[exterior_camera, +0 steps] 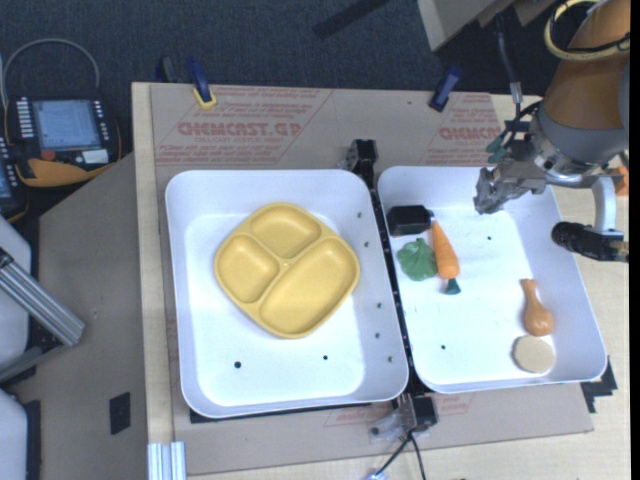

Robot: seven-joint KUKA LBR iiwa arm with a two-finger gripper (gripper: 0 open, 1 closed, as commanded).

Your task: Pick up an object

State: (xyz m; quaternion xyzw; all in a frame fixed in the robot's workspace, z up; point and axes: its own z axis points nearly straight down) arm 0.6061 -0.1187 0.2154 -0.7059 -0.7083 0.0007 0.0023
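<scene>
Over the right white bin [560,363], far edge, the end effector [490,200] hovers at the tip of the grey arm; can't tell its grip state, nothing visibly held. Candidates in that bin: orange plastic carrot [445,253], green leafy plastic vegetable [417,259] touching it, small black block [408,218] just beyond, tan drumstick-shaped toy [536,310], pale round cookie-like disc [534,354] at the near right. Left white bin [200,348] holds a yellow three-compartment plastic plate [287,268]. Looks like the approach step; next move calls for descending over one item, probably the carrot or the block.
</scene>
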